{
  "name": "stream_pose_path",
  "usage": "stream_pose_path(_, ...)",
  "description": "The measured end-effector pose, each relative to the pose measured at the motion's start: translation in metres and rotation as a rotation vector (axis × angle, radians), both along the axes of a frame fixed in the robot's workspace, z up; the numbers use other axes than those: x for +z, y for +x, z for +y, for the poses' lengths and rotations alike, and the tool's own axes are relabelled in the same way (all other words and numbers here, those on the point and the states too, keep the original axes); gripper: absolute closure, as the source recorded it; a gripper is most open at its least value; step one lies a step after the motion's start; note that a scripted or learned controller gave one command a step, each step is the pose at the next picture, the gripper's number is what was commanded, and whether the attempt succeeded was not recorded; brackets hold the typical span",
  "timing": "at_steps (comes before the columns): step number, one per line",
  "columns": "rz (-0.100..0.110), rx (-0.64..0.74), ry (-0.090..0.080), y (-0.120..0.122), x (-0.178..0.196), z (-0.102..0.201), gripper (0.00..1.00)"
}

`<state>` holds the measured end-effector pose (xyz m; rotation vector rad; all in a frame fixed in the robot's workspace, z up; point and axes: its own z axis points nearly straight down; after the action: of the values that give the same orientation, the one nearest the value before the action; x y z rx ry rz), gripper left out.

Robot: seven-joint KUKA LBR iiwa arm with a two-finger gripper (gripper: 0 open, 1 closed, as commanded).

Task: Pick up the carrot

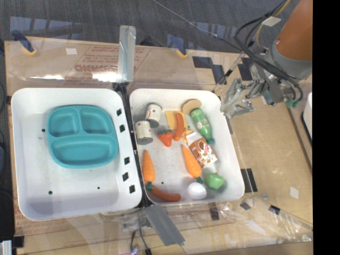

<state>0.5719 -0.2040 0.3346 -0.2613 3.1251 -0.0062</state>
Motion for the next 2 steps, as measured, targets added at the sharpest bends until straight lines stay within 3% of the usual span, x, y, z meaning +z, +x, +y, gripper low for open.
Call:
stream_pose_path(1,0.016,0.101,0.008,-0.0140,-0.1667,0.0301,1.00)
stream_pose_path(2,0.007,0.100,0.004,-0.0117,-0.1621,0.0291,0.00)
